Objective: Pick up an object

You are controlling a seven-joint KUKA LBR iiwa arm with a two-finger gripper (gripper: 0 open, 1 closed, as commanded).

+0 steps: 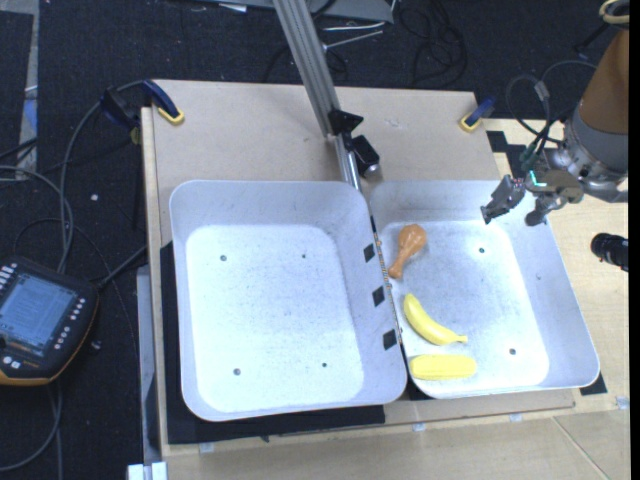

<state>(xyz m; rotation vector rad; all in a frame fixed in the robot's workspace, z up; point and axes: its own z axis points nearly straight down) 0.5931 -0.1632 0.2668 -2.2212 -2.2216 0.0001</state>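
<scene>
The two-finger tool (516,205) hangs with fingers apart and nothing between them at the upper right rim of the right white bin (560,308). The curved yellow banana (431,323), yellow block (443,367) and orange drumstick-shaped toy (405,247) crowd the bin's left wall, beside the left white bin (200,228); a descent there risks striking that wall or nudging a neighbour away.

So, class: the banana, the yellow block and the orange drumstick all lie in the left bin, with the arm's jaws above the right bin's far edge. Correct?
Not quite. The camera view shows the banana, yellow block and orange drumstick in the right bin, not the left. The gripper is above that bin's far edge.
</scene>
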